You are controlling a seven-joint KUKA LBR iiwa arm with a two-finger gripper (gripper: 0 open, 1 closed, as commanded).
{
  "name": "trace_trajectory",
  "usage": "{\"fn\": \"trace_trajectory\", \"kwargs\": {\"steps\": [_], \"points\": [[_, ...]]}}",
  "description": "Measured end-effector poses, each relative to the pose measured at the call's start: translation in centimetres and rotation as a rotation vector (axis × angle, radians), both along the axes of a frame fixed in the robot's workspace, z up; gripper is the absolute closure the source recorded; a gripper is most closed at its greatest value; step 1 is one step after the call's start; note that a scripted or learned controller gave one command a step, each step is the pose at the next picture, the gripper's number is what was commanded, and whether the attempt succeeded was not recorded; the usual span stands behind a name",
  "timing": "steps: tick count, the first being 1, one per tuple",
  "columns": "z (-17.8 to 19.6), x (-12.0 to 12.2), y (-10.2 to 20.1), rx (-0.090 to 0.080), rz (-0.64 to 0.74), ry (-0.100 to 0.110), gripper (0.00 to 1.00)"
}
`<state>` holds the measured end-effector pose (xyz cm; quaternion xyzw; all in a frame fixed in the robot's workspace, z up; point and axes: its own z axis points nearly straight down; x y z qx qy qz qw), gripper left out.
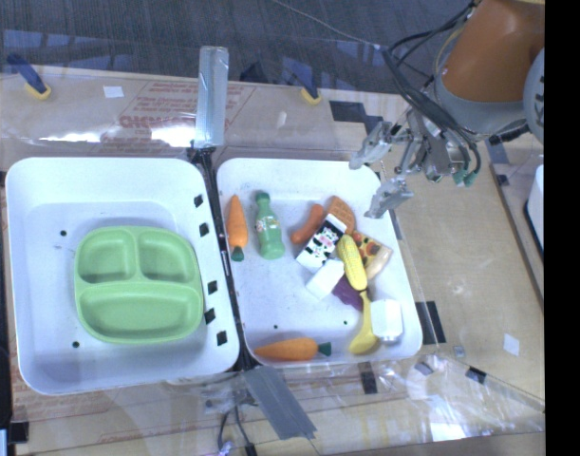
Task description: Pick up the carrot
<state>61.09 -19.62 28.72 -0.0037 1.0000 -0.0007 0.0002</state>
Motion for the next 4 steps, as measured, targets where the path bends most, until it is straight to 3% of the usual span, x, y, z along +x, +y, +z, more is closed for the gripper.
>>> {"fn": "trace_trajectory", "kwargs": {"steps": [1, 2, 3, 4], "points": [[-19.5, -7.0, 5.5, 0.003, -0.129, 0.006, 0.0], [-18.9, -12.6, 7.5, -0.001, -0.109, -0.026, 0.0], [-18.1, -12.7, 7.7, 0.001, -0.098, -0.015, 1.0], [-19.6, -12.6, 7.1, 0.002, 0.307, 0.0, 1.0]]}}
